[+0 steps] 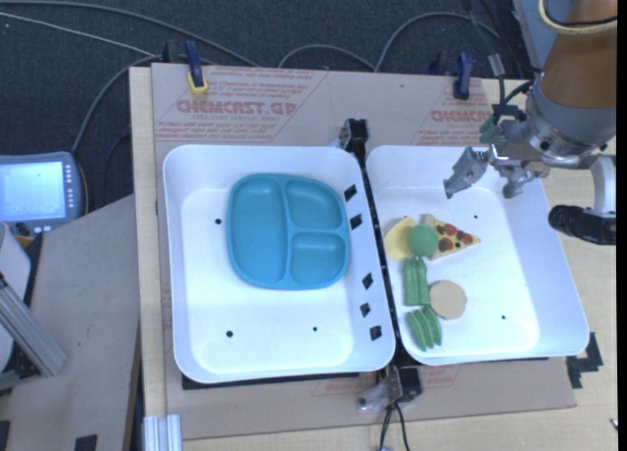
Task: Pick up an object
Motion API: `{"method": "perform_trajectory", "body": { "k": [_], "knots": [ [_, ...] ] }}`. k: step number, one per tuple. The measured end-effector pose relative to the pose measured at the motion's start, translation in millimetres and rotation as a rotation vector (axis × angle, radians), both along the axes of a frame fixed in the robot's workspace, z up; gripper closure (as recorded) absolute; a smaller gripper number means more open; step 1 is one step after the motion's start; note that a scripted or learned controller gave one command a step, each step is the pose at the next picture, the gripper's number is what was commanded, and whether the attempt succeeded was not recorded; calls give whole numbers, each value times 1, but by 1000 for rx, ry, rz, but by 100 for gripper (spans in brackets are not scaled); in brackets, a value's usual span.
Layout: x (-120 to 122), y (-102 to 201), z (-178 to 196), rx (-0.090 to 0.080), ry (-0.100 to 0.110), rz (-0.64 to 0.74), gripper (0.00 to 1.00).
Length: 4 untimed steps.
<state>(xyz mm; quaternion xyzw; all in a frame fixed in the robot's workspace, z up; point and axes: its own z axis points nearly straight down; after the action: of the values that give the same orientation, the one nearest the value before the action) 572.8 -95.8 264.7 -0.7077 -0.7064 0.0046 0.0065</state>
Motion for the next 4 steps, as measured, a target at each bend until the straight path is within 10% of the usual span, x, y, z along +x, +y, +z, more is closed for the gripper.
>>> {"method": "perform_trajectory", "body": {
  "k": [1, 4],
  "knots": [
    [2, 0, 7, -1, -13, 2, 0],
    [15, -3, -151, -1, -11, 1, 0]
  ]
}}
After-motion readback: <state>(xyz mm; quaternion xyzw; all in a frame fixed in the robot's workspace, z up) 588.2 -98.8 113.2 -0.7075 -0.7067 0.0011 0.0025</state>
